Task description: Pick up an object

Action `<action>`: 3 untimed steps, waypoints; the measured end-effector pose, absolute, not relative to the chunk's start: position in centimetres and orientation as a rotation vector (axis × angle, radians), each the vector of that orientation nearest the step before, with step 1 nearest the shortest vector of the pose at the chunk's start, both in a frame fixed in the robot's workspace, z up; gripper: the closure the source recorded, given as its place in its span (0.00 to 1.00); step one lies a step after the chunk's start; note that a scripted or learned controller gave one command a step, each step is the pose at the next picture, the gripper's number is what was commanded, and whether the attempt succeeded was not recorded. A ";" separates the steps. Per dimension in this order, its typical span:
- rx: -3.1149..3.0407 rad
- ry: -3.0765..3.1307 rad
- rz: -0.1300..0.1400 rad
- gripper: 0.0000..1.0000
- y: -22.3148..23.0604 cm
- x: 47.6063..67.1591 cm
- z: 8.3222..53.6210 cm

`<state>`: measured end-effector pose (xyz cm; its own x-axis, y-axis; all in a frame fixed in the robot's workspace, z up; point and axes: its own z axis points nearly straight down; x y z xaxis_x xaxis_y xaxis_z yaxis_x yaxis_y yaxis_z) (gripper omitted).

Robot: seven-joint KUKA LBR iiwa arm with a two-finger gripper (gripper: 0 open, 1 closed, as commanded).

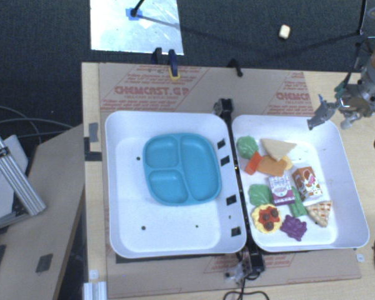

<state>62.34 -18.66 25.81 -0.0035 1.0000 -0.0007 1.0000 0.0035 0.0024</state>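
Note:
The right bin (347, 161) holds several toy foods: a green vegetable (247, 145), a pale cheese wedge (277, 147), an orange piece (272, 165), a small carton (305, 183), a pink packet (280, 189), a pizza slice (319, 212), purple grapes (294, 227) and a round yellow piece (266, 218). My gripper (332, 114) hovers over the bin's far right corner, its two fingers spread apart with nothing between them. It stands well apart from the food, up and to the right of the cheese wedge.
The left bin (122, 186) holds a blue divided plate (180, 169). Black clips line the divider (230, 161) between the bins. Cardboard (156, 89) lies under both bins. A metal frame (12, 174) stands at the far left.

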 end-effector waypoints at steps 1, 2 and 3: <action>2.218 2.225 0.006 0.00 -19.2 64.2 8.0; 2.224 2.221 -0.002 0.00 -20.8 58.6 8.5; 2.216 2.219 0.004 1.00 -20.7 59.0 9.6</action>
